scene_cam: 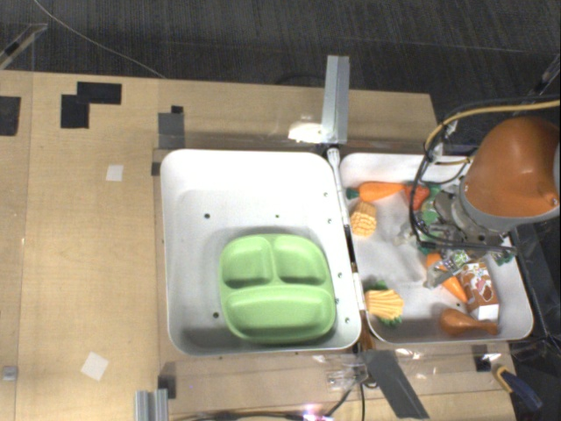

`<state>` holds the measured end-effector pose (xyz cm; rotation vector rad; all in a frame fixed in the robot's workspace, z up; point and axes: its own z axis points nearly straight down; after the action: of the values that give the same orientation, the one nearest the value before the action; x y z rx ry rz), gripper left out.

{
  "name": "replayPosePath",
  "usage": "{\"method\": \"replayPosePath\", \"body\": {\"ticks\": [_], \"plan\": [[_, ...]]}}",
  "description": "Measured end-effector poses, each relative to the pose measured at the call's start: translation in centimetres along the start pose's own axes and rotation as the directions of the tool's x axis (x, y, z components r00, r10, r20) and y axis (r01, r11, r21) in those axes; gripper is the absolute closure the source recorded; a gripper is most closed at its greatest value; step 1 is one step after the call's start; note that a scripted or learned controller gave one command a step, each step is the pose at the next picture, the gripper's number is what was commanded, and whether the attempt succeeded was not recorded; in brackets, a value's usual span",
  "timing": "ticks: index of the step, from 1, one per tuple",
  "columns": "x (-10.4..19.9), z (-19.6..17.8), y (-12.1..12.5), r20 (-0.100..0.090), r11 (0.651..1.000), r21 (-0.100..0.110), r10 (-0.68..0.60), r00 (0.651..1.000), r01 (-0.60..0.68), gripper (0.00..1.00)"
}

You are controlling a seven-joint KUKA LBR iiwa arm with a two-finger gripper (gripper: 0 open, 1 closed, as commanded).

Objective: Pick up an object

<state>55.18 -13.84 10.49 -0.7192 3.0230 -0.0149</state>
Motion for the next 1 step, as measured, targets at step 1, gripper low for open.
{"method": "replayPosePath", "body": {"ticks": [1], "plan": [[-0.69,1.42,0.95,-0.019,0.998,-0.007,0.068,0.998,-0.068,0.00]]}}
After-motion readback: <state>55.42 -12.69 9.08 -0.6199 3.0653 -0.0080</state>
